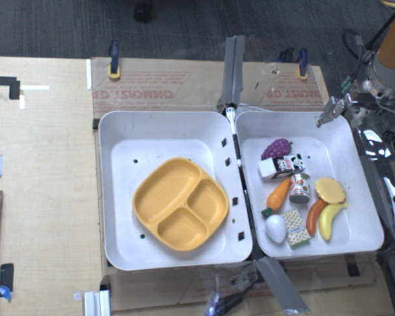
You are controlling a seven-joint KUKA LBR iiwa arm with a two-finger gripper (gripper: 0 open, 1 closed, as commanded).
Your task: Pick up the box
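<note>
The pincer hangs over the upper right corner of the right bin, on an arm reaching in from the right. Whether it is open or closed I cannot tell; nothing shows between its tips.

The box, small and patterned, lies near the front of the right bin, just beside a white egg and left of a sausage and banana. Behind it stand a can, a carrot, a milk carton and purple grapes. A yellow round piece rests above the banana.

The left bin holds a yellow divided plate.
</note>
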